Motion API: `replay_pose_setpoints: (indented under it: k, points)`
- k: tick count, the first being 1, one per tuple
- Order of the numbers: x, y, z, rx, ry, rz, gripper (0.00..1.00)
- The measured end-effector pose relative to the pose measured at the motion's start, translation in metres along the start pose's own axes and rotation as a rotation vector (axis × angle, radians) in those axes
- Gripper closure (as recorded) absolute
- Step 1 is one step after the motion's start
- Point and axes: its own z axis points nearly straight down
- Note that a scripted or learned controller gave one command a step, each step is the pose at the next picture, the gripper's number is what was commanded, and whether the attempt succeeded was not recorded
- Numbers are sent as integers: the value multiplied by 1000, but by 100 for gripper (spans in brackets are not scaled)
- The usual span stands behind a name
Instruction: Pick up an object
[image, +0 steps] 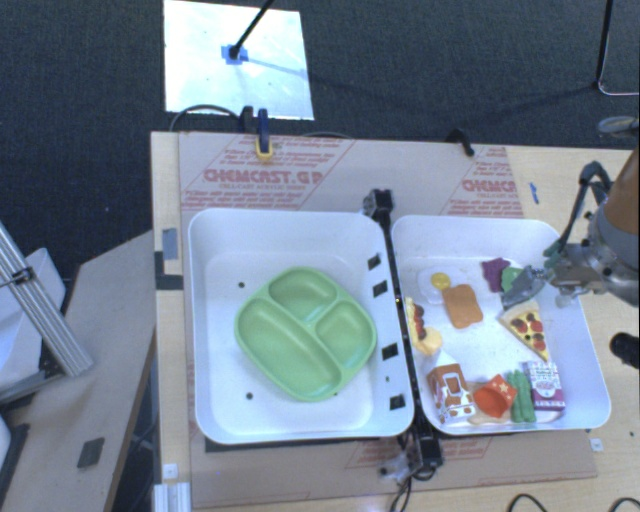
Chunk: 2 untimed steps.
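Note:
The right bin (575, 330) holds several toy foods: a fried egg (437, 283), a brown toast slice (463, 305), purple grapes (494, 270), a small green piece (513, 274), a pizza slice (528, 328), a yellow and red snack (420, 328), a small carton (450, 392), an orange piece (493, 399), a green vegetable (522, 396) and a red box (544, 385). My gripper (523, 286) hangs over the bin's upper right part. It is just above the pizza slice and beside the green piece and the grapes. Nothing is visibly held in it.
The left bin (220, 250) holds a green divided plate (305, 332). A black clip strip (385, 300) runs along the seam between the two bins. The arm (610, 240) comes in over the bench's right edge. A blue and yellow clamp (262, 135) sits at the bench's back edge.

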Motion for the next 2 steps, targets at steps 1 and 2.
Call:
replay_pose_setpoints:
  k: [1,2]
  points:
    - [0,2,-6,-12,-2,-3,0]
    - [2,1,56,-9,-1,-1,0]
